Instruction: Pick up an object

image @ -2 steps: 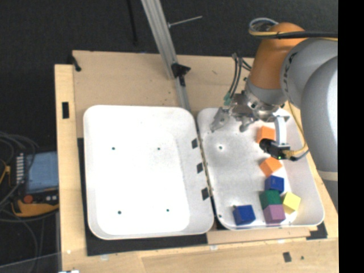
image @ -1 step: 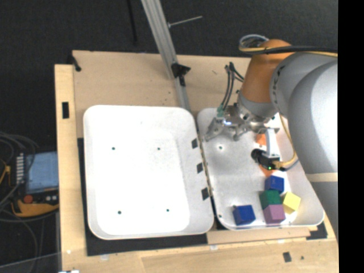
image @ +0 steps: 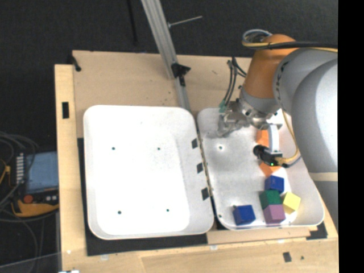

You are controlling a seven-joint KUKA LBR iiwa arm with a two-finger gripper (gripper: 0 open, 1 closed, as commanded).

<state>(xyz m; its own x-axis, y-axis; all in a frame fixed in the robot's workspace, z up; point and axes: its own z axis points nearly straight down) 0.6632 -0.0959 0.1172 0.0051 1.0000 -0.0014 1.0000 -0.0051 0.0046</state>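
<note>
The gripper (image: pixel 226 123) hangs over the far left corner of the right bin (image: pixel 233 172), below the arm's orange band. Nothing is visible in it. Several small blocks lie in the near right part of that bin: a blue cube (image: pixel 243 214) near the front rim, a green cube (image: pixel 271 198), a purple cube (image: pixel 274 212), a yellow cube (image: pixel 291 201) and a second blue cube (image: pixel 274 183). Orange pieces (image: pixel 267 166) lie just behind them, partly hidden by the arm's cable. All of these are well clear of the gripper, toward the front right.
The left bin (image: pixel 91 152) stands beside the right one, with black clips along the shared edge. A slanted metal pole (image: pixel 159 33) rises behind the bins. The arm's grey body covers the right bin's far right side. A blue device (image: pixel 40 172) with cables sits off the bench's left.
</note>
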